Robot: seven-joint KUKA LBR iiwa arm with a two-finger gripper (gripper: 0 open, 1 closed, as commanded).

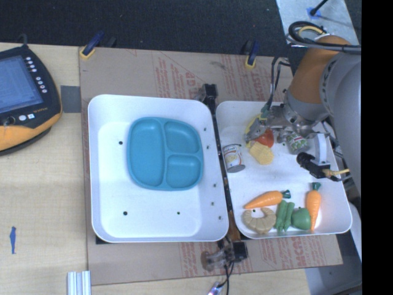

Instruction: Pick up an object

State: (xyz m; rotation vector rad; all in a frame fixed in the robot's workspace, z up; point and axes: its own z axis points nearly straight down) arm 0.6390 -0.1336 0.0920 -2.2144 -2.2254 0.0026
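Carrots [264, 199] fill right bin [236, 112]; blue tray [164, 153] left.

Orange-black teach pendant [21, 100] far from gripper on bench's far side; blue clamps [91, 44] on cardboard edge, beyond left bin

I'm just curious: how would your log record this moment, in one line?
arm: over right bin | gripper: among toy food, grip unclear | blue plate: in left bin

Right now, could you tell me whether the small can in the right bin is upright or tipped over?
Tipped: the small can lies on its side, label showing.
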